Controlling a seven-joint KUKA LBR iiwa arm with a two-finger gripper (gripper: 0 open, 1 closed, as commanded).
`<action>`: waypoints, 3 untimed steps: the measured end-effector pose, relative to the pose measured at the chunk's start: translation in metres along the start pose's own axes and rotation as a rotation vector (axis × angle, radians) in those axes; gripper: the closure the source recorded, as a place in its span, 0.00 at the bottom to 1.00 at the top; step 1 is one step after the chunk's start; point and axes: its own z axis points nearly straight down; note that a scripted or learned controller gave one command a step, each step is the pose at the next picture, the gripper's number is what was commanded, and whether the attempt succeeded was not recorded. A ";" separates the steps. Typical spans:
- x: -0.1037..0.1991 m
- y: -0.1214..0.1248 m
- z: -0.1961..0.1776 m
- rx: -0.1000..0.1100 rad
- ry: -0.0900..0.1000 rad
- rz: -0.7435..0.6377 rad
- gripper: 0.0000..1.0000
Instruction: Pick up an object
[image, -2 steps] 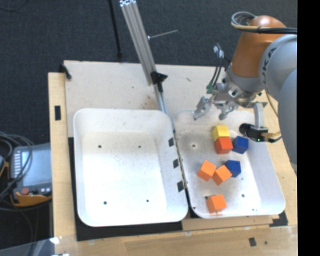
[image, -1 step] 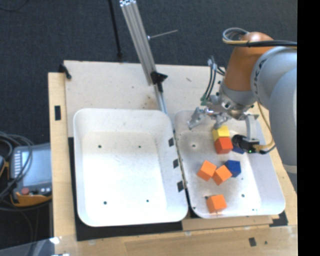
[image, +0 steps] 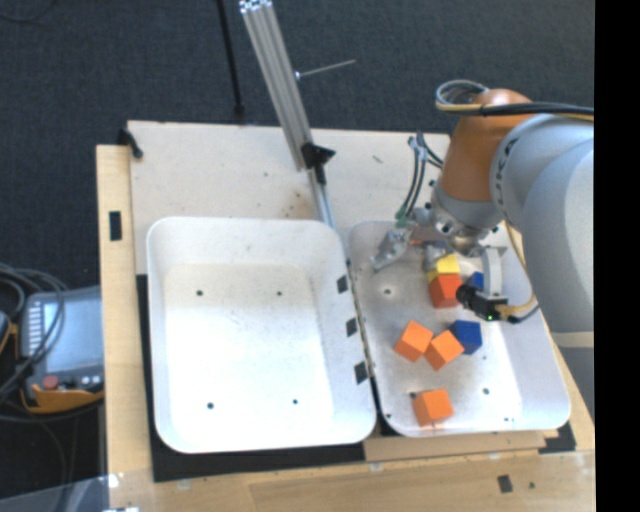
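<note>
Right bin: yellow block touching a red-orange block near the back. Mid-bin cluster: two orange cubes tilted, touching; blue cube just beside them. Lone orange cube near the front.

Slanted aluminium pole, handheld controller at left edge, dark carpet

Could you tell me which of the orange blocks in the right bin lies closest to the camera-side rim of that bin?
The lone orange block near the right bin's front rim; the other orange blocks sit farther up, beside a blue block.
</note>
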 end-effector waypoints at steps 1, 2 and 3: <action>0.000 0.002 -0.014 -0.007 0.002 0.002 1.00; 0.002 0.003 -0.059 -0.010 0.003 -0.002 1.00; -0.007 0.004 -0.121 -0.012 0.002 0.002 1.00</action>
